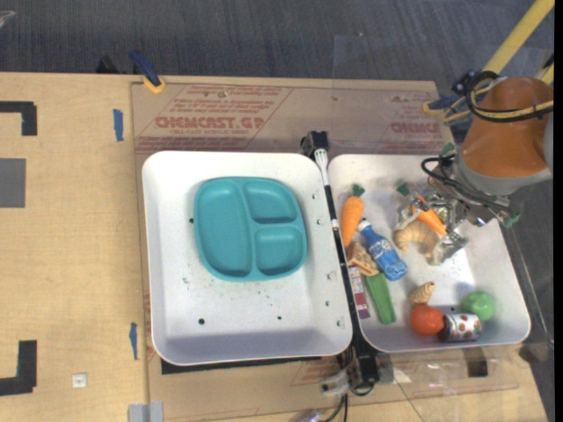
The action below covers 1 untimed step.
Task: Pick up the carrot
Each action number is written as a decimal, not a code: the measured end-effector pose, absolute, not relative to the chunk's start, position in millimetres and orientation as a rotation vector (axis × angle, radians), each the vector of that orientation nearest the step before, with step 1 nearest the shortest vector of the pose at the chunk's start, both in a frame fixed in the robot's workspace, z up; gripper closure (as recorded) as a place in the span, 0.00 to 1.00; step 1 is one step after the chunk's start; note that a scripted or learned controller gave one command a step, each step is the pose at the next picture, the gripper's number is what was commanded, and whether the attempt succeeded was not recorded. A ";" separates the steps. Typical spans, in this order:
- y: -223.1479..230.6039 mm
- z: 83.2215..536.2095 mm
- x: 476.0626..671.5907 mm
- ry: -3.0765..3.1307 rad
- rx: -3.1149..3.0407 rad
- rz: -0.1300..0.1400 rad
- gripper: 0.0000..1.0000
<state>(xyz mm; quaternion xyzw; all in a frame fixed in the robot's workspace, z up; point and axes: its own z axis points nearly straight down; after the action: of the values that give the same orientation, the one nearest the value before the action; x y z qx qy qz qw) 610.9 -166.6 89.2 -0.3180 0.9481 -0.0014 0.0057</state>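
Carrot (351, 219): lies at the left edge of the right-hand bin (515, 262), against the divider, green top pointing toward the far wall, orange body slanting toward the camera.
Neighbours: a blue-and-white tube (383, 252) touches or nearly touches the carrot's lower end; a green stick-shaped item (381, 296) lies below that, with a red ball (427, 320), a small can (462, 326) and a green ball (480, 304) near the front wall.
Gripper (437, 227): hovers over the middle of the same bin, well apart from the carrot, above a clutter of pale and orange pieces (418, 227); whether its jaws stand wide or narrow cannot be told from this angle, and nothing is clearly between them.
Arm (501, 139): reaches in from the right, its orange band above the bin's far right corner.
Left bin (167, 262): carries a teal divided plate (251, 227), not involved.
Step in hand: the approach; the carrot appears untouched.
Next move: likely a shift left toward the divider, then a descent with the jaws set across the carrot's narrow width, clear of the tube and bin wall.
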 end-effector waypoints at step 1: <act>-164.8 102.6 615.0 2.956 -0.992 -0.009 1.00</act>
<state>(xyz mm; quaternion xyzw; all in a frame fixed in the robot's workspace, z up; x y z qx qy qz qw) 615.0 -164.8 102.6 -0.3181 0.9480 -0.0028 0.0118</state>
